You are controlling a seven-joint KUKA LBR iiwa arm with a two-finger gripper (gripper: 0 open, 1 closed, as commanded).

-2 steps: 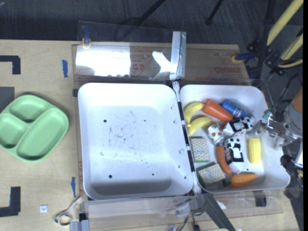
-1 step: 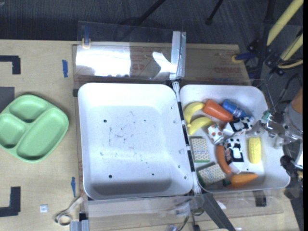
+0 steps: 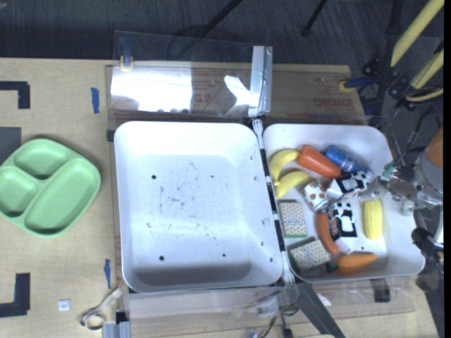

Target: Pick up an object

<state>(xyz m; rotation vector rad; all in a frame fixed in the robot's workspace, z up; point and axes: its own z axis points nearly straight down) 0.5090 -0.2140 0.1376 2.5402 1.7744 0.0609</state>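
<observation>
The left bin [image 3: 190,203] has a bare floor from wall to wall. The right bin [image 3: 380,141] is crowded: bananas [image 3: 285,171] against its left wall, an orange bottle [image 3: 318,162] and blue can [image 3: 341,158] toward the back, corn [image 3: 372,218] near the right side, a carrot [image 3: 356,261] along the front rim. The gripper [image 3: 416,192] sits at the right rim (its finger state cannot be told). A green tray [image 3: 46,186] lies well apart, left of both bins.
</observation>
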